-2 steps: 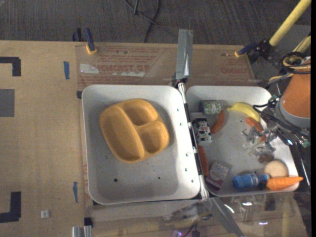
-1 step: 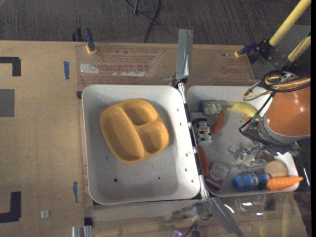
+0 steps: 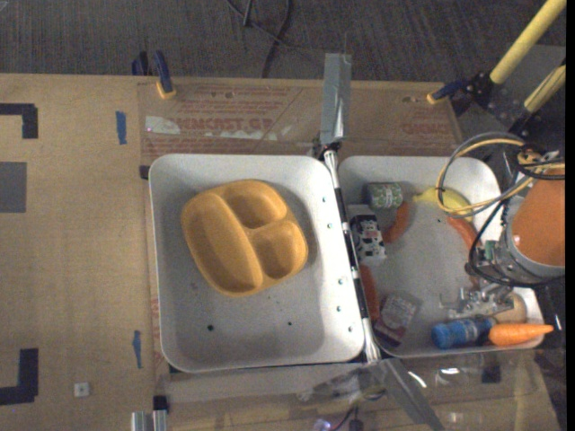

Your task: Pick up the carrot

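Hovering low in the right bin [image 3: 422,173], the gripper [image 3: 478,300] sits just above the carrot [image 3: 518,334]; whether it is spread or closed cannot be told. Left of the carrot lies a blue bottle [image 3: 460,333]. Farther left, a yellow divided plate [image 3: 243,235] fills the left bin [image 3: 180,312]. No label reads clearly.
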